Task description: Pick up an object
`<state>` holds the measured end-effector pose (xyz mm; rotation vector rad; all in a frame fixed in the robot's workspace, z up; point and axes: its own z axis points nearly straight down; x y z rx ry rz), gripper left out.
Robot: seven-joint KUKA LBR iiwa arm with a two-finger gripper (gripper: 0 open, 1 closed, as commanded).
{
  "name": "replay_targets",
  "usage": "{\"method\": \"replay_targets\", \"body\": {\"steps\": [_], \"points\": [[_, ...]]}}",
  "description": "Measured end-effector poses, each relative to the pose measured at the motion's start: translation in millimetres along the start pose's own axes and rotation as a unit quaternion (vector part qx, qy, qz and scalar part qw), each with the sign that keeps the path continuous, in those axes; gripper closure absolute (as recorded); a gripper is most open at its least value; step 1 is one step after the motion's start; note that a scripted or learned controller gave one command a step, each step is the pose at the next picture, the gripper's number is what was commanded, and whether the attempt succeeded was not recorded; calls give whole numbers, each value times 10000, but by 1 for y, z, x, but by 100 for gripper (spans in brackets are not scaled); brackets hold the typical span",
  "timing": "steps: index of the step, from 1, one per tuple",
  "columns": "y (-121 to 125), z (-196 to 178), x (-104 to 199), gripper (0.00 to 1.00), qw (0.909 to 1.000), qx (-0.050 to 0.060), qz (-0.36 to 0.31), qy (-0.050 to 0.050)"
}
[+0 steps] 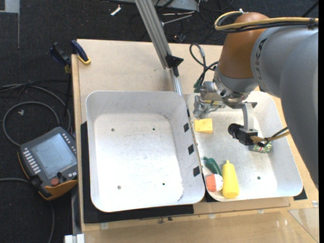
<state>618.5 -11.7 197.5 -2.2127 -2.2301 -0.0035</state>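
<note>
Nearest, at the near end of the right bin (pixel 276 151), a yellow bottle (pixel 230 180) lies lengthwise, with a small red and white toy vegetable (pixel 214 182) touching its left side, close to the wall beside the left bin (pixel 131 151). Farther back in the same bin, by its left wall, sits a yellow block (pixel 204 126), and the gripper (pixel 201 107) hangs just over the block's far edge on the grey arm (pixel 288 54) reaching in from the right. How wide the gripper is spread cannot be made out, nor whether it has hold of anything.
</note>
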Motion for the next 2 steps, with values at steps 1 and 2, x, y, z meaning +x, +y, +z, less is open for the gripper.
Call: {"method": "replay_targets", "body": {"steps": [1, 2], "points": [[11, -17, 46, 100, 10000, -9, 2, 2], [15, -31, 100, 100, 10000, -5, 3, 6]]}}
